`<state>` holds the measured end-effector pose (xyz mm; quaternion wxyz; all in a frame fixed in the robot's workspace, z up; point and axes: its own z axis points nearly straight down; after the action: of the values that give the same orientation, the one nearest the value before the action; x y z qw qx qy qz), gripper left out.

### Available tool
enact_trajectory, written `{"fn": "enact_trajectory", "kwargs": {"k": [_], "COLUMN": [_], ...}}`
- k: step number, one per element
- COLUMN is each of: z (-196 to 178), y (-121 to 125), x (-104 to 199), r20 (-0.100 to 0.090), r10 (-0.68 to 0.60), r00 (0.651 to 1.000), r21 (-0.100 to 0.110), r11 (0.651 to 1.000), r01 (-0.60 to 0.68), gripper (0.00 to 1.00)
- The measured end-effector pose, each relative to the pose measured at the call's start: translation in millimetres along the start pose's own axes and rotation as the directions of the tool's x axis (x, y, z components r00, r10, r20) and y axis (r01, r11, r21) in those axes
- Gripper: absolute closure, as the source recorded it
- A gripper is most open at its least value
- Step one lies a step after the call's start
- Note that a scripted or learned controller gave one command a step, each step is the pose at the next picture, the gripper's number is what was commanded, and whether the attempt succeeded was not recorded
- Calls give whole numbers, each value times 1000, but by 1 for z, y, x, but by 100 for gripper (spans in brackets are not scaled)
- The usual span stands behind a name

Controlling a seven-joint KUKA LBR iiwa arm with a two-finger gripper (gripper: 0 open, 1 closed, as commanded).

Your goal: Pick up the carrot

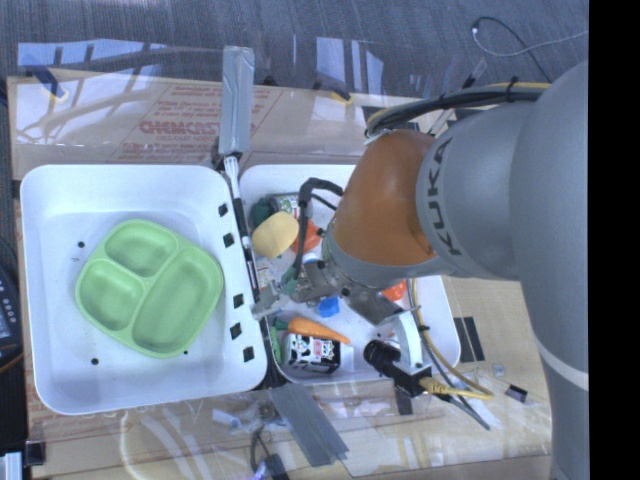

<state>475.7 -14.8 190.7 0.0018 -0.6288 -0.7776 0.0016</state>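
Tool (312, 286) of mine hangs low in the right bin (445, 340), its opening hidden under my wrist, so I cannot tell its state. Just below-right of it lies the carrot (318, 329), long axis running left-right beside the black-and-white carton (312, 352).

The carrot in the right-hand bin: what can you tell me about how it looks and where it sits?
The carrot is a small orange toy, plastic by its sheen, with a green stub at its left end. It lies flat, tip pointing right and slightly down, near the front of the right bin. It rests just above a black-and-white carton, just below the gripper.
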Motion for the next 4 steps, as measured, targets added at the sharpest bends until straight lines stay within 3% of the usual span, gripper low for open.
{"fn": "enact_trajectory", "kwargs": {"k": [1,2,3,4], "z": [-42,17,-1,91], "y": [-2,-16,-3,-18], "x": [-61,-75,-22,-86], "r20": [1,-2,3,-2], "r10": [251,-112,-561,-331], "r00": [968,994,828,944], "r21": [-2,1,-3,-1], "r11": [968,994,828,944], "r01": [-251,112,561,331], "gripper": [0,0,0,0]}}
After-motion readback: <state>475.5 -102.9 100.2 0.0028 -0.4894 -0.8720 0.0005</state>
